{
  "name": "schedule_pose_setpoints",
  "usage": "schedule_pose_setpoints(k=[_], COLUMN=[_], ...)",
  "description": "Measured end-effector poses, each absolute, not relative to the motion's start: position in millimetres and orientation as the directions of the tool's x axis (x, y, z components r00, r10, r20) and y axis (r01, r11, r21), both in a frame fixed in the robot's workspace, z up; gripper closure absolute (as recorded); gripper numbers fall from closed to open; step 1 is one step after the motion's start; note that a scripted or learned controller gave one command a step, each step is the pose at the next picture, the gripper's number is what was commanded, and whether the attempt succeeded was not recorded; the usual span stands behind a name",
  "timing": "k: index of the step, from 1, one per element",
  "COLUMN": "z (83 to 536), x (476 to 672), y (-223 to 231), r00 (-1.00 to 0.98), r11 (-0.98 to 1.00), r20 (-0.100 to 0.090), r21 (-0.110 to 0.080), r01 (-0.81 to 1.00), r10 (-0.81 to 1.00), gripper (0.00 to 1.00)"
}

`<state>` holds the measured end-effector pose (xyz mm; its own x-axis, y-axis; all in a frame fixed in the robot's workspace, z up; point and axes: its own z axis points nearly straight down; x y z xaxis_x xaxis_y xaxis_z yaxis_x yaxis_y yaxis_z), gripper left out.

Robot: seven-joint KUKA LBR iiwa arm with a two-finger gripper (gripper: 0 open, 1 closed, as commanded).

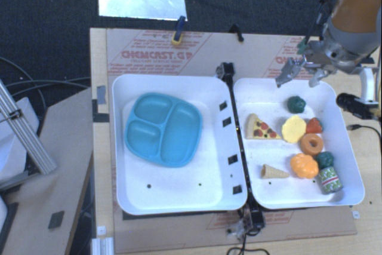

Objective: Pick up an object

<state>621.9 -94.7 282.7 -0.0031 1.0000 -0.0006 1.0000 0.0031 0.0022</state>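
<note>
The claw hangs over the far rim of the right bin, near that bin's 12 o'clock edge, below the grey wrist and orange band of the arm, which enters from 2 o'clock. Its two fingers stand apart, one at about 10 o'clock of the wrist and the other closer in, with nothing between them; the gap looks moderately wide. Nearest to it, at its 6 o'clock, a dark green lump lies in the bin, apart from the fingers. Further toward 6 o'clock sits a yellow piece, touching a red piece on its 3 o'clock side, with a pizza slice just beside it at 9 o'clock. Below the yellow piece lies a doughnut, then an orange fruit with a second green lump at its 2 o'clock. A small can lies tilted near the bin's 5 o'clock corner, and a cone lies on its side at 9 o'clock of the orange fruit. Well apart, the left bin holds a blue plate with compartments, lying flat near its centre. Both bins rest on a board with red lettering.
</note>
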Motion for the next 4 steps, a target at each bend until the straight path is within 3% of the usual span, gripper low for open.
schedule_pose_setpoints(k=[1,2,3,4], z=[107.3,86.3,88.1,87.2], x=[652.8,581.2,487.0,490.7], y=[-98.0,-102.2,-150.0,-179.9], r00=[-0.004,0.004,0.007,-0.010], r11=[0.004,-0.004,-0.007,0.010], r20=[0.001,0.001,-0.002,0.020], r21=[-0.010,0.008,0.009,0.001], r01=[1.000,1.000,1.000,1.000], r10=[1.000,1.000,1.000,1.000], gripper=[0.00,0.00,0.00,0.00])
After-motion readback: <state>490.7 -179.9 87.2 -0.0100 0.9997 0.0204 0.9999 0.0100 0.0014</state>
